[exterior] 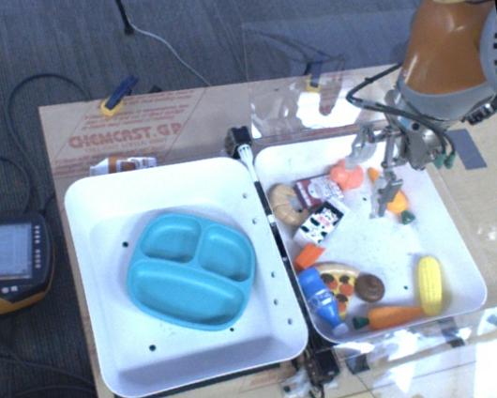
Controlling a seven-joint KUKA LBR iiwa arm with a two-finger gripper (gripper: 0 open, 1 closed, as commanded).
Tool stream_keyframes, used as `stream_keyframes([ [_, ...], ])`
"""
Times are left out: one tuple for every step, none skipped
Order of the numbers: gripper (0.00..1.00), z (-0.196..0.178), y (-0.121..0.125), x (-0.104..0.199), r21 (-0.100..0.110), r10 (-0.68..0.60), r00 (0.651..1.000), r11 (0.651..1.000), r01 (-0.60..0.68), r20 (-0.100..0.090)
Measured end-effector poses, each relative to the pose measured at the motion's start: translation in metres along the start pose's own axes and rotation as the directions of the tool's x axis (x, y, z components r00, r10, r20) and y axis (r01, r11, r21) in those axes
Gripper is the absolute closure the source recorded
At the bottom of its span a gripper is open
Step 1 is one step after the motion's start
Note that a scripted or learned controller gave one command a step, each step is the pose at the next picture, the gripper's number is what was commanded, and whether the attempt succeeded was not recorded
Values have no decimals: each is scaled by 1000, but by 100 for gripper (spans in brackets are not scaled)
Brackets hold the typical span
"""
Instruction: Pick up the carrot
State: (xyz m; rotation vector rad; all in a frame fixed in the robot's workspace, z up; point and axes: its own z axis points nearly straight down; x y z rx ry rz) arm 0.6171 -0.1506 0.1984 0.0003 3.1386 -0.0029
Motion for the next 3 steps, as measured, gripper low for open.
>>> stream_keyframes([
  [0, 107, -50, -2, 1, 70, 997, 998, -70, 14],
  [100, 95, -50, -4, 6, 67, 998, 998, -67, 20],
  [100, 41, -40, 43, 0, 364, 932, 932, -364, 1],
])
